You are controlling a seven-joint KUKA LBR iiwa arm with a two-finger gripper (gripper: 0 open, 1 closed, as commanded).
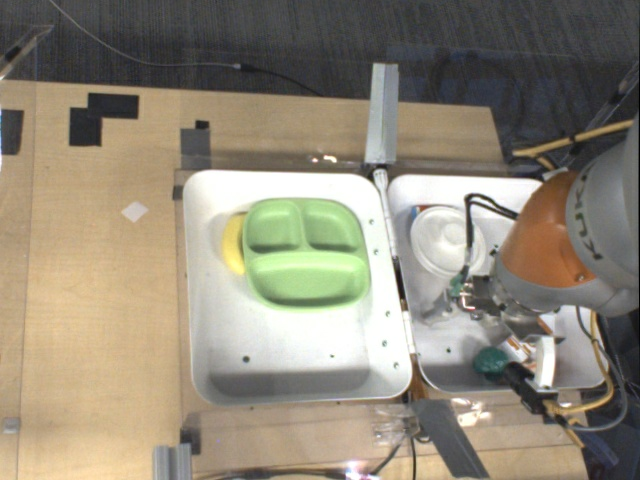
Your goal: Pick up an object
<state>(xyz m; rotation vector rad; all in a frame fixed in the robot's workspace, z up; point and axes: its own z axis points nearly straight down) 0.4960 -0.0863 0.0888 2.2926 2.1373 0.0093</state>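
Two shallow white bins sit side by side on the wooden bench, seen from the one camera above at a slant. The left bin holds a green divided tray, lying flat in the upper half of the bin with its three compartments facing up. A yellow object pokes out from under the tray's left edge, touching it; most of it is hidden, so what it is I cannot say.

The right bin is where the arm is working. The grey arm with its orange band reaches in from the right and hangs over the bin's middle. The gripper points down and to the left near the bin floor, but the wrist, cables and fittings crowd it, and whether it is apart or together cannot be told from here. Nothing can be made out between its tips.

A clear, round container sits in the upper left of the right bin, just beside the gripper's cables. A small dark green object lies near the bin's lower edge, below the wrist and apart from the gripper.

A grey metal post stands behind the seam between the bins.
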